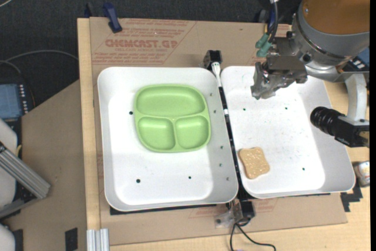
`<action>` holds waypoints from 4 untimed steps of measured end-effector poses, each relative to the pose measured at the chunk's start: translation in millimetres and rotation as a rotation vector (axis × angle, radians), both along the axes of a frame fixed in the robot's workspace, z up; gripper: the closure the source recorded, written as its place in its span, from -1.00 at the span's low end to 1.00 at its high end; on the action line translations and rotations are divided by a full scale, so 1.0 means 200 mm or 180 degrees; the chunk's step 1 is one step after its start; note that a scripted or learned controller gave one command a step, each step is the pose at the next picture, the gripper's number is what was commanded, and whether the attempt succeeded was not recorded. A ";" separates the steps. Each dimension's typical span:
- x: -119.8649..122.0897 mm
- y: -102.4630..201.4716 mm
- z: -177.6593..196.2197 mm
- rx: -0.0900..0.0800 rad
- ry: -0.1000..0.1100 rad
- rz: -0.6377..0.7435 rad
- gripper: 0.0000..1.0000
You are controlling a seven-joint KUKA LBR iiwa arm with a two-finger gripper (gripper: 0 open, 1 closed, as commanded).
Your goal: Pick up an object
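A green divided plate (172, 117) sits in the left bin (117, 179), well apart from the action. In the right bin (320, 176), a small tan cracker-like piece (254, 162) lies near the front left corner, just beside the wall shared with the left bin, untouched. Above the back of that same bin hovers the gripper (262, 91), hanging from the grey arm (329, 32) with its orange band; whether the fingers are apart or together cannot be told from this angle, and nothing is visible between them. The pick appears not yet made: reaching the piece, closing on it and lifting all seem left to do.
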State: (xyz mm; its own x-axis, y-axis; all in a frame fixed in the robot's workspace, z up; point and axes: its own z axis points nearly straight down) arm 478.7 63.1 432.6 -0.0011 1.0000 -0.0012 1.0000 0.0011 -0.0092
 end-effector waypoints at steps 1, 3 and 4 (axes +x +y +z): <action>0.00 0.08 0.24 0.0007 -0.0049 0.0003 1.00; 0.00 0.48 0.00 0.0014 -0.0046 0.0022 1.00; 0.01 0.46 0.04 0.0006 -0.0039 0.0001 1.00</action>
